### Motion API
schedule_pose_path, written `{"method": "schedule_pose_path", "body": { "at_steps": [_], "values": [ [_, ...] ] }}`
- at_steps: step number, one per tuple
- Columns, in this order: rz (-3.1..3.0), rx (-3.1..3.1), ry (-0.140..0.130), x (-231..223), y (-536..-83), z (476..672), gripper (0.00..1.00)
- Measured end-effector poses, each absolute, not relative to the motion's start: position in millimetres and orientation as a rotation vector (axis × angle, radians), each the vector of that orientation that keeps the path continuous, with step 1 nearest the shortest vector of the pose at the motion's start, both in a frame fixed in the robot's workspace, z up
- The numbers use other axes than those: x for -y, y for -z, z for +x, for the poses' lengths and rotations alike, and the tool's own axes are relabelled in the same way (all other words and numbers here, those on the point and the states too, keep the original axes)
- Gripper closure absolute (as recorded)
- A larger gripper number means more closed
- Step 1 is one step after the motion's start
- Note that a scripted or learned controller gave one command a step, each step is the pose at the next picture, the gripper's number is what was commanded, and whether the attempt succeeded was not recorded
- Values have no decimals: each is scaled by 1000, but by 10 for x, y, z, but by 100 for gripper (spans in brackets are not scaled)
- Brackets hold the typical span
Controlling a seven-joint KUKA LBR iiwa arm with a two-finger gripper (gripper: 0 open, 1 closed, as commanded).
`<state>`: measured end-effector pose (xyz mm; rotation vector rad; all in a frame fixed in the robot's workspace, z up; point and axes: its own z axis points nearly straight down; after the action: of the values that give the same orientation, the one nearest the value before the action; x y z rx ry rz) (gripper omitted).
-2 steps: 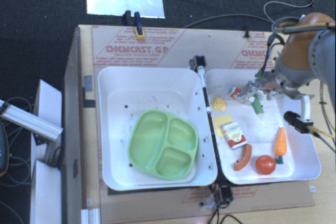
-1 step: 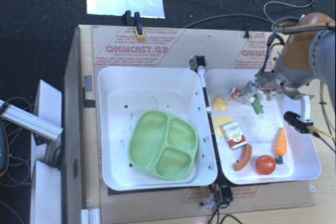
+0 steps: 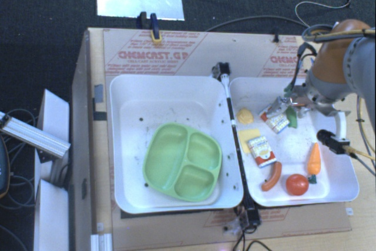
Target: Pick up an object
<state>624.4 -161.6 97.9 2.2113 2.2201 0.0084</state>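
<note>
Gripper (image 3: 282,107) low in the right bin (image 3: 346,185), at a small carton (image 3: 278,121) lying on the bin floor; finger state cannot be told, pickup not yet evident.

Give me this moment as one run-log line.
task: pick up an object | gripper: low in right bin, at small carton | grasp: unconfirmed | left bin: green divided tray
</note>
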Motion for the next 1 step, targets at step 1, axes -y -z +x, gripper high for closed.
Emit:
{"method": "schedule_pose_path", "body": {
  "at_steps": [1],
  "values": [
    [2209, -2219, -10, 1912, -890, 6719, 0]
  ]
}}
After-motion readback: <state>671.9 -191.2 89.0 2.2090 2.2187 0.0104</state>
